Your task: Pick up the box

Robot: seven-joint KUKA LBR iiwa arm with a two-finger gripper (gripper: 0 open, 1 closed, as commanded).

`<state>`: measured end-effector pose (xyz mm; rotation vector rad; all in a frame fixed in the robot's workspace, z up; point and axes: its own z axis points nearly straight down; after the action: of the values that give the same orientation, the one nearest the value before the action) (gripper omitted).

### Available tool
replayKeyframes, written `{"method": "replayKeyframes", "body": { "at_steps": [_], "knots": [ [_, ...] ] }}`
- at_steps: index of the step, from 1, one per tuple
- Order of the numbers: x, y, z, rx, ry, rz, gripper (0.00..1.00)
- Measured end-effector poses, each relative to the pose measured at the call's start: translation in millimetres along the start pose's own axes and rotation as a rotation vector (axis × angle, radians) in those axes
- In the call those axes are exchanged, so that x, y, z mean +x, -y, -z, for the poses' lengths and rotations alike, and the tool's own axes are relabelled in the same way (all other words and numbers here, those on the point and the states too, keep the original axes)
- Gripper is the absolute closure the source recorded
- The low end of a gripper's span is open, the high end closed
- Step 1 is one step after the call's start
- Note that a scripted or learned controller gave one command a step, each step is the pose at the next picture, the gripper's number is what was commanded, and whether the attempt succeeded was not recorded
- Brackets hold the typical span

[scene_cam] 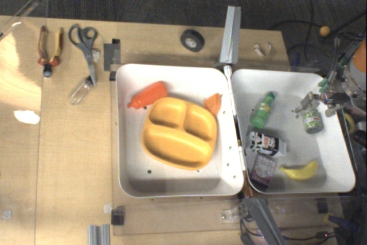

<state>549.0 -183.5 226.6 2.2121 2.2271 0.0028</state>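
Note:
The box point(266, 143), a small carton with a black-and-white cow pattern, lies on its side near the left wall of the right bin point(289, 82). My gripper point(307, 104) hangs over the right part of that bin, just above a small grey-green can point(313, 122). It is well to the right of the box and a little farther back, apart from it. The arm comes in from the right edge, with its orange band showing there.
The right bin also holds a green bottle point(261, 110) behind the box, a dark purple packet point(262, 169) touching its front, and a banana point(300, 170). The left bin point(129, 140) holds a yellow divided tray point(180, 132) and orange toy vegetables point(147, 94). Scissors and pliers lie on the bench at left.

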Motion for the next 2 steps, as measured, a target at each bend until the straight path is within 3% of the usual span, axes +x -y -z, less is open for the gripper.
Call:
{"method": "replayKeyframes", "body": {
  "at_steps": [1, 2],
  "knots": [
    [45, -18, -26, -0.002, 0.000, 0.177, 0.00],
    [54, -63, -125, 0.000, -0.001, 0.324, 0.00]
  ]
}}
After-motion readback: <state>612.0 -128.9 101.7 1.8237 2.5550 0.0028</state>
